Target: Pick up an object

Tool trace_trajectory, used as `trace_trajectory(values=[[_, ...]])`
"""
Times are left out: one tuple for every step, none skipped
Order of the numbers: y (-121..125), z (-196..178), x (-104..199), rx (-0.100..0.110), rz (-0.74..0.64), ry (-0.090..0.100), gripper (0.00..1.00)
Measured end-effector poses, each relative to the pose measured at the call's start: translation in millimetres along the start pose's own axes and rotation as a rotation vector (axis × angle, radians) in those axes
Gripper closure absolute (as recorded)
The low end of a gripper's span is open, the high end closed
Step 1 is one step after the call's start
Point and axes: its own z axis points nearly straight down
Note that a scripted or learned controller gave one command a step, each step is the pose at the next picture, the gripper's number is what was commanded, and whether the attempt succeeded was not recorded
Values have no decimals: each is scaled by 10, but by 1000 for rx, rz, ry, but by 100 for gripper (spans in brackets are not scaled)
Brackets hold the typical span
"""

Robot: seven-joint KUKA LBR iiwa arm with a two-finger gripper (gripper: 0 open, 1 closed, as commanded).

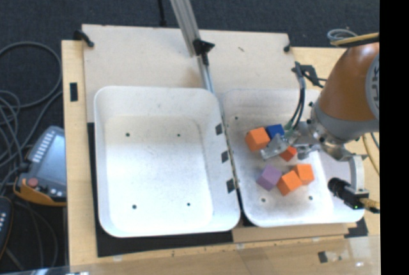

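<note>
Orange block [258,138] sits just left of the gripper [276,149], beside a blue block [275,131]. Whether the gripper grasps anything, I can't tell. Looks light, rigid; pinch its flat sides.

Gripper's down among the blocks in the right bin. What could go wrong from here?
1. The gripper sits between the orange cube, the blue cube and a small orange-red block; closing could nudge them or catch two.
2. The purple cube and two more orange blocks lie just below, so a sideways move may scatter them.
</note>
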Motion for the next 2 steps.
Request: trace_trajectory(values=[[-123, 1001, 236, 0, -2, -1, 0], [-113, 892, 228, -4, 1, 0, 100]])
